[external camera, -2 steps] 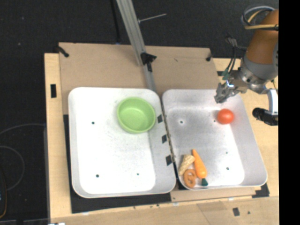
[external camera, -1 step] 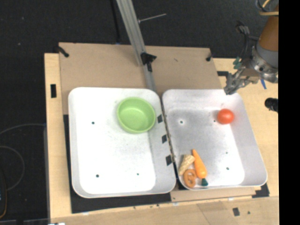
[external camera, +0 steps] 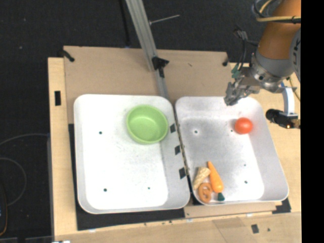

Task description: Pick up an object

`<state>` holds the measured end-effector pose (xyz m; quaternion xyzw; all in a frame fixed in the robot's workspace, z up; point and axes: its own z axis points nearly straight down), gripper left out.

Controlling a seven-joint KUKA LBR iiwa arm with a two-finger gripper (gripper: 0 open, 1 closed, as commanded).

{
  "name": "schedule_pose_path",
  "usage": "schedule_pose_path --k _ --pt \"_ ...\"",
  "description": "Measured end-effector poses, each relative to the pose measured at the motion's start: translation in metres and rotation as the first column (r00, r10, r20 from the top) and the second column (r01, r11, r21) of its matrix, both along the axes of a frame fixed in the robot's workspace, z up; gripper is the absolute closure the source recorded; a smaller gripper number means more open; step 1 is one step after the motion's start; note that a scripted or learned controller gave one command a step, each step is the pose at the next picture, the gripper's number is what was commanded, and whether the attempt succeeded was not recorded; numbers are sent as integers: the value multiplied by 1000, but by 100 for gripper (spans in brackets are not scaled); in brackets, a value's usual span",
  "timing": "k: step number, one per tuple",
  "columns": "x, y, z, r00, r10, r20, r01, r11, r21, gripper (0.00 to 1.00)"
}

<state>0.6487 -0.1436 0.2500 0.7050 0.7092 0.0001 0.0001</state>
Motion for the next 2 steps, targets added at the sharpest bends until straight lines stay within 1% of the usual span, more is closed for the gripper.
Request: schedule_pose_path --k 1,2 --pt "-7 45 6 1000 0 0 0 1000 0 100" --pt "-3 99 12 1000 2 3 -2 1000 1 100"
